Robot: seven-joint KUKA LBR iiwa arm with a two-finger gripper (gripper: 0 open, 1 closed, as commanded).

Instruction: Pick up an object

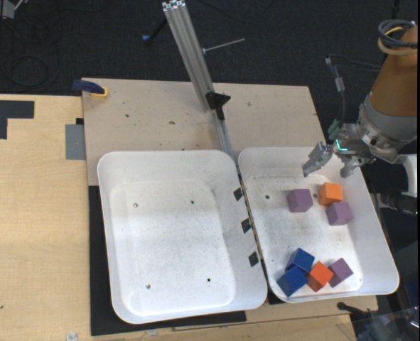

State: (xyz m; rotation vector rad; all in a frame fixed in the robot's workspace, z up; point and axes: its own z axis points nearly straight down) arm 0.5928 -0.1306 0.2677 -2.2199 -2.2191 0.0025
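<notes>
My gripper point(332, 163) hangs over the back of the right bin point(380, 258), its two fingers spread open with nothing between them. Just below it lies an orange cube point(330, 193), with a purple cube point(300, 200) to its left and another purple cube point(339, 213) to its lower right. Near the bin's front sits a cluster: two blue cubes point(297, 269), an orange cube point(319, 276) and a purple cube point(341, 270).
The left bin point(170, 236) lies beside the right one, with black clips point(242, 209) along their shared edge. A slanted aluminium bar point(192, 55) rises behind the bins. The arm's grey wrist and orange band point(396, 84) stand at the right.
</notes>
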